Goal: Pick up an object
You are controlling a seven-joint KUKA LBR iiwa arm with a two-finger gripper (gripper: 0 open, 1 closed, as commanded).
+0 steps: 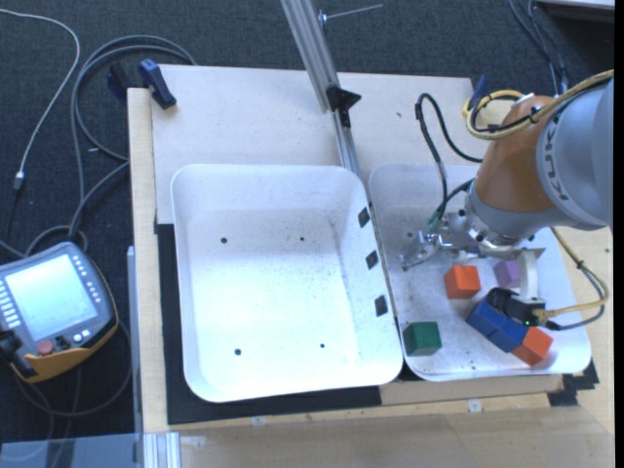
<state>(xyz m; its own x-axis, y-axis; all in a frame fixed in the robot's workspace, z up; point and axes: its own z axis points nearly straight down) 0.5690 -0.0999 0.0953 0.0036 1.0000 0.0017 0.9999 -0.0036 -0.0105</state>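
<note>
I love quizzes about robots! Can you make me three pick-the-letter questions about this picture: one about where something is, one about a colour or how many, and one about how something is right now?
1. Where is the green block?
A. left bin
B. right bin
C. on the floor

2. What colour is the block nearest the gripper?
A. orange
B. yellow
C. black

3. How is the left bin right now?
A. holding blocks
B. without blocks
C. flipped over

Answers:
1 B, it sits at the right bin's front left corner.
2 A, the orange block lies just right of it.
3 B, just white floor with specks.
</note>
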